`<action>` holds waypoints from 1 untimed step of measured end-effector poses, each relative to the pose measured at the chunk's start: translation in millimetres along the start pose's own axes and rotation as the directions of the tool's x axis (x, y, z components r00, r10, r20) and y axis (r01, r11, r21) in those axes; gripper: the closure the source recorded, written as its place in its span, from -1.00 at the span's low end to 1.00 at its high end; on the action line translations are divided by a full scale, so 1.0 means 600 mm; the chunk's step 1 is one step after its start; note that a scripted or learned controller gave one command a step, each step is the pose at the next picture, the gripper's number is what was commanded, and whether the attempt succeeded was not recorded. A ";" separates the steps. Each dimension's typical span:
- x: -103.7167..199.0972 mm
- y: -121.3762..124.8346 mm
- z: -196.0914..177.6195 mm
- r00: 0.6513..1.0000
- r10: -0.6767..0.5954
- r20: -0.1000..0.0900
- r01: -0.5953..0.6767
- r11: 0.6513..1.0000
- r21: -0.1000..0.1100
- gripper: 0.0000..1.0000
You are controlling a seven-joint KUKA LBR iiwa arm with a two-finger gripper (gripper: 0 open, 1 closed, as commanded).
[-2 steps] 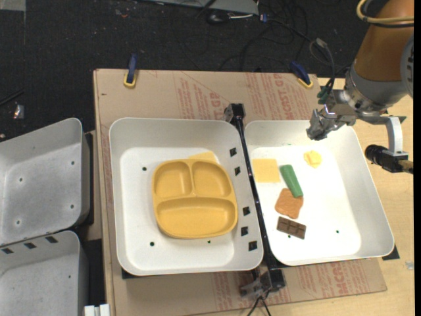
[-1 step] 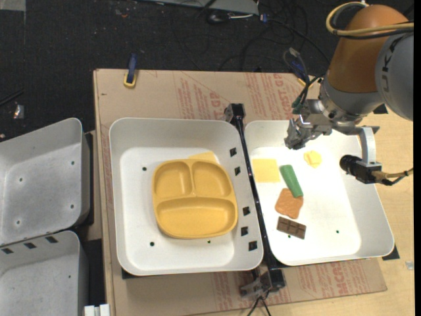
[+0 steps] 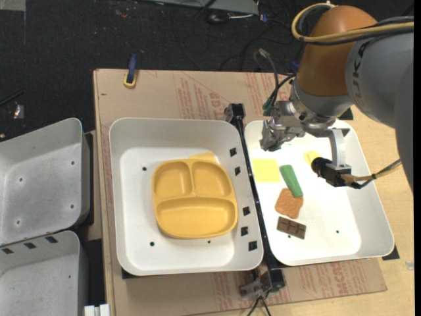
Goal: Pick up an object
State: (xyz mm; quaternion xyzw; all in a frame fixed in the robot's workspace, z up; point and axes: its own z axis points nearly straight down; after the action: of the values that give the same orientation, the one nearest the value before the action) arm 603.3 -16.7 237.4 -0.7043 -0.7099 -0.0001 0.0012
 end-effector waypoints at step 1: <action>0.103 -0.032 0.002 1.000 -0.001 0.000 0.001 1.000 0.000 1.00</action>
State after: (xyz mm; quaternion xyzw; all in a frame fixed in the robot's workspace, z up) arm 583.5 44.7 236.5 -0.7039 -0.7103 -0.0002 0.0012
